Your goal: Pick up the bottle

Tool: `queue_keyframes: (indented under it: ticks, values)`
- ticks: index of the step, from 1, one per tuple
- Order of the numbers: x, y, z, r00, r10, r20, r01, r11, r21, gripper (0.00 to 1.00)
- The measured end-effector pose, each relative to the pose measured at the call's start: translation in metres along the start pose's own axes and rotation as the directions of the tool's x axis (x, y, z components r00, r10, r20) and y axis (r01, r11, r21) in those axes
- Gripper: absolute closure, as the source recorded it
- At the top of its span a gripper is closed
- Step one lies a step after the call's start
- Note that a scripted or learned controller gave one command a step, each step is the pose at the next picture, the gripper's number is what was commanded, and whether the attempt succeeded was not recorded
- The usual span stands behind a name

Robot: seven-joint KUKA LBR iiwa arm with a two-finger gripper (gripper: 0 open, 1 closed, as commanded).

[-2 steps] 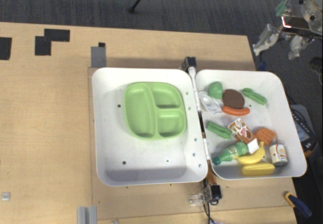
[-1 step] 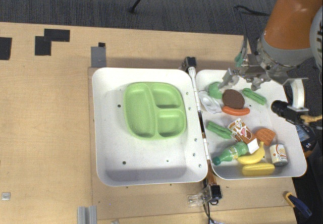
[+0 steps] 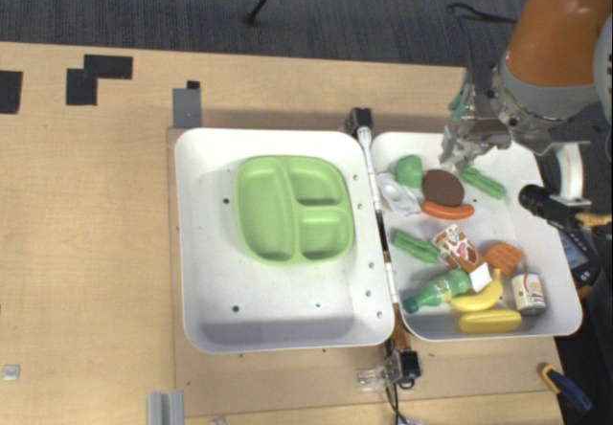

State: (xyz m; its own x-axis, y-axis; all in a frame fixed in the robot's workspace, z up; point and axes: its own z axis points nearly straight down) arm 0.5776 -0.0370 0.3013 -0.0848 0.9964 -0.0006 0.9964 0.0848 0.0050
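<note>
The bottle (image 3: 433, 291) is small and green and lies on its side in the front left part of the right bin (image 3: 565, 313), its cap toward the bin's left wall. A yellow banana (image 3: 482, 298) touches its right end. My gripper (image 3: 463, 151) hangs over the back of the same bin, just above and right of a brown round piece (image 3: 442, 186), well away from the bottle. Nothing shows in its grasp.
The right bin is crowded: a green pod (image 3: 417, 247), a printed packet (image 3: 457, 246), an orange sausage (image 3: 448, 211), a small can (image 3: 528, 293) and a yellow block (image 3: 490, 321). A green divided plate (image 3: 292, 208) lies in the left bin (image 3: 206, 318).
</note>
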Motion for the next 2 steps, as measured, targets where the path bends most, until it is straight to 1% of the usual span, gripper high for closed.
queue_keyframes:
  ticks: [1, 2]
  values:
    - [-0.037, -0.084, -0.062, 0.996, -0.089, 0.001, 0.089, 0.996, 0.0, 1.0]
    - [-0.077, -0.097, -0.025, 0.97, 0.242, 0.001, -0.242, 0.97, 0.001, 1.0]
